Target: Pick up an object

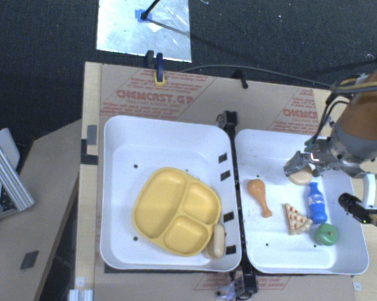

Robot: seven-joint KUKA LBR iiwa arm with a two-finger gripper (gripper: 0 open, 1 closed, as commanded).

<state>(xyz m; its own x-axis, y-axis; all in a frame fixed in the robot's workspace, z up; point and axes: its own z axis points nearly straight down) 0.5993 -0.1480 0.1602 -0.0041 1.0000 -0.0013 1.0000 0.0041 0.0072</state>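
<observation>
The gripper (300, 166) sits low in the right bin (258, 249), over a beige item (300, 177) (fingers' spread unclear). A blue bottle (315, 203) lies just beside.

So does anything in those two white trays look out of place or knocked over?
Nothing looks spilled or broken. One small oddity: a pale bread-like piece lies beside the yellow divided plate, against its rim, not in a compartment. In the right bin, the blue bottle lies on its side by the pizza slice.
</observation>
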